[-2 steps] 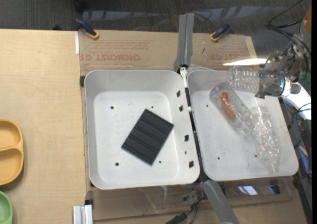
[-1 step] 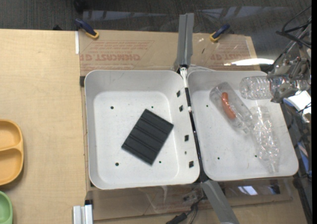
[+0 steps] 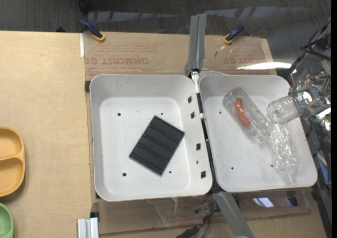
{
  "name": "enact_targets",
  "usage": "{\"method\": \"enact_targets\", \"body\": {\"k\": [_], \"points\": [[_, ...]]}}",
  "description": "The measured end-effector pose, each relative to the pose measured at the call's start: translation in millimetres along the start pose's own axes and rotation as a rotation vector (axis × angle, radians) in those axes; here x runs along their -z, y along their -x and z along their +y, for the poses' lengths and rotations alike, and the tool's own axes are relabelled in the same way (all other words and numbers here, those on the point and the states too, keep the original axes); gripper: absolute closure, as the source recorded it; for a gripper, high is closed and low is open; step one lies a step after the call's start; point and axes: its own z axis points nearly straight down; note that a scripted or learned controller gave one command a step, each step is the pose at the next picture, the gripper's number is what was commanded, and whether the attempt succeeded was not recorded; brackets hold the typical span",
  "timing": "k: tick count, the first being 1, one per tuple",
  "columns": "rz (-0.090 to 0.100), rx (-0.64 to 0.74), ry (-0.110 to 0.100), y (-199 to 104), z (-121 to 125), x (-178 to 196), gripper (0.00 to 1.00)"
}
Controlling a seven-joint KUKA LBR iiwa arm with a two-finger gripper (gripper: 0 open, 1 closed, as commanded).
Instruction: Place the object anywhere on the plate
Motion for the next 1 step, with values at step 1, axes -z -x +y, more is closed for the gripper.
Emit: {"method": "enact_targets", "body": {"k": [1], "points": [[-0.004,0.262,-0.002,-8.6,1.9,43.6,1.00]]}}
